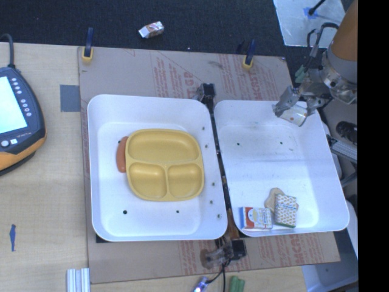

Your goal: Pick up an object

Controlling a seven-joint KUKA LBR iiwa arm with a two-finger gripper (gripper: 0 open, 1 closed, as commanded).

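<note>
The camera looked down on a wooden bench with two white bins side by side on a sheet of brown cardboard [182, 72].

The left bin [103, 163] held a yellow plate [164, 163] with three sections. It lay flat near the middle of the bin. An orange thing [122, 154] peeked out from under the plate's left edge. It looked like a toy hot dog, but most of it was hidden.

The right bin [273, 163] had three small things bunched in its near corner. A little box [255, 218] with red, white and blue on it lay flat. Just beside it on the right was a small green and tan packet [285, 210]. A tan piece [274, 195] poked out behind them, touching both.

The arm came in from the right. The gripper [293, 108] sat over the far right corner of the right bin, well apart from the three small things. The fingers looked close together, but it was too blurry to tell if they were open or closed. Nothing could be seen between them.

On the far left of the bench lay an orange and grey control pad [18, 123] with a screen. A crumpled wrapper [151, 30] lay on the dark floor beyond the bench.
</note>
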